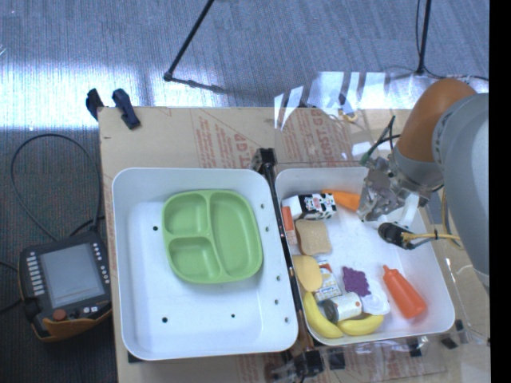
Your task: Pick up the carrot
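The carrot (346, 200) lies in the right bin (445, 298), in the far part of the bin's floor, its length running roughly left to right. Touching or nearly touching the carrot's left end stands a small black-and-white carton (317, 205). Just beside the carrot's right end hangs the end effector (374, 207), low over the bin floor. It does not have the carrot, and I cannot tell whether it is spread or pressed together.

Nearer the camera than the carrot, and a little left of it, lies a tan slice of bread (314, 236), with a pale yellow rounded piece (306, 272) beyond that. Farther from the carrot, towards the bin's near wall, sit a purple bunch of grapes (356, 280), a small can (343, 306) and a banana (345, 326) curving along the near edge. An orange bottle (403, 292) lies well apart from the carrot, near the bin's near right corner.

Left of the carrot, past the wall between the bins, the left bin (132, 294) holds a green divided plate (213, 235). Both bins rest on a brown surface (184, 134), with two blue clamps (120, 106) at its far left corner.
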`<state>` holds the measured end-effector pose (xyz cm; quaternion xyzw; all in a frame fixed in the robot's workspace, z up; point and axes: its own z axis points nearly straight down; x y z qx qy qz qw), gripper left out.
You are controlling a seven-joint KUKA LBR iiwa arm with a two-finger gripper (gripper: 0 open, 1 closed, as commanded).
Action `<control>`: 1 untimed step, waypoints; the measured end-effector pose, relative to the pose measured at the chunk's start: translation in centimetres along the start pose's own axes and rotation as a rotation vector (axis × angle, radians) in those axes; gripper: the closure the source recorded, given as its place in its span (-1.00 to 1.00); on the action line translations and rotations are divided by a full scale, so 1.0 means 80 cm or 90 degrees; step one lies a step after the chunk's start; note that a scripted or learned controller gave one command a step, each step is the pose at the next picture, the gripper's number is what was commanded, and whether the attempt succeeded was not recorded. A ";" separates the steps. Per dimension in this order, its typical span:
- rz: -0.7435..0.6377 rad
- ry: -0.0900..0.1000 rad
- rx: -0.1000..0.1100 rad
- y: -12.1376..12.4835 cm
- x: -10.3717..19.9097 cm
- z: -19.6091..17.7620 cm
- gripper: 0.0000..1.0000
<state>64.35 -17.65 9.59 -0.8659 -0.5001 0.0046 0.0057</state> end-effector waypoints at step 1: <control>-0.001 0.000 0.001 0.000 0.001 0.001 -1.00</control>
